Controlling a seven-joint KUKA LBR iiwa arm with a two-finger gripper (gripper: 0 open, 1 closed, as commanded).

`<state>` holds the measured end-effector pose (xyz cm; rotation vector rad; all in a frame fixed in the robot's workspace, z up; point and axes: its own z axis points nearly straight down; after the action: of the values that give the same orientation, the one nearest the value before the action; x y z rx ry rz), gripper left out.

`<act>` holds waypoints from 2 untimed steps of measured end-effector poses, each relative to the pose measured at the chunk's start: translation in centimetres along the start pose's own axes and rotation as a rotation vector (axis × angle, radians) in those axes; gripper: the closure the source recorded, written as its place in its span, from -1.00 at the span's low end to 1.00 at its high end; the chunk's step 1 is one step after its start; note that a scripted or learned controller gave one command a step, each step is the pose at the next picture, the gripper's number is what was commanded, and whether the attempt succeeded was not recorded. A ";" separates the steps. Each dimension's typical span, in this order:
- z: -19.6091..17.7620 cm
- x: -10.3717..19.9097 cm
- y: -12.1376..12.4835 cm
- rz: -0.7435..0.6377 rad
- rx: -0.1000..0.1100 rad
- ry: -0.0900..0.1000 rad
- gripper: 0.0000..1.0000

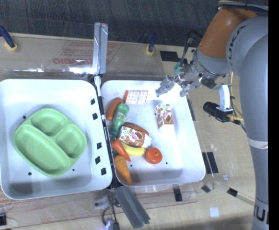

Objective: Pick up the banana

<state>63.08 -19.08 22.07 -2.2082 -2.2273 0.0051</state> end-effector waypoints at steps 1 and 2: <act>7.5 3.9 -5.1 -0.363 0.000 0.000 -1.00; 13.1 4.9 -14.6 -0.350 -0.001 0.000 -1.00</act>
<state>48.36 -14.29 9.05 -1.7865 -2.5778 0.0024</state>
